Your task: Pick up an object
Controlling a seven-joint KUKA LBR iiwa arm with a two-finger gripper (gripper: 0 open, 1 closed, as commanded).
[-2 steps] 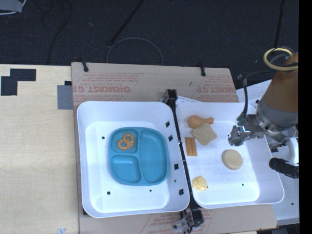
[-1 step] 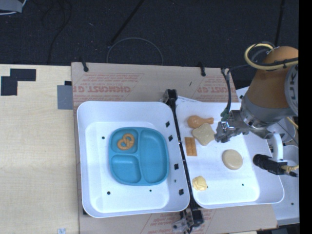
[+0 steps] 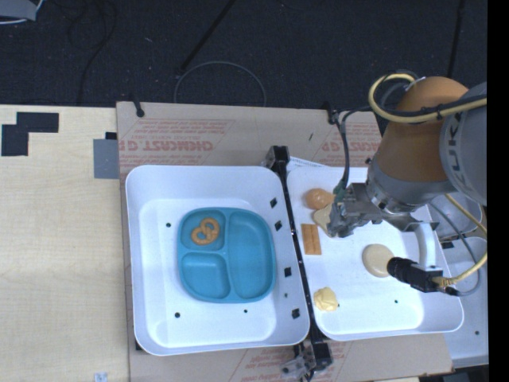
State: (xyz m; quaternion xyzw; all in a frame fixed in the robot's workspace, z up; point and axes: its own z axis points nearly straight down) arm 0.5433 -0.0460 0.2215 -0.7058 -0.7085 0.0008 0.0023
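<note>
The gripper [image 3: 337,223] is hovering in the right bin [image 3: 413,318] near the bread roll [image 3: 318,198]; its grip state cannot be told.

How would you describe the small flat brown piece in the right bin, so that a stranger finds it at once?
Look at the right bin, along its left wall beside the divider. The flat brown rectangle lies there, left of the gripper. Unlike the rounded pale pieces nearby, it is thin, straight-edged and orange-brown.

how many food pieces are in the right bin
5: a tan roll and pale piece by the gripper, a cracker, a round bun, a yellow lump. The arm may hide more.
</note>
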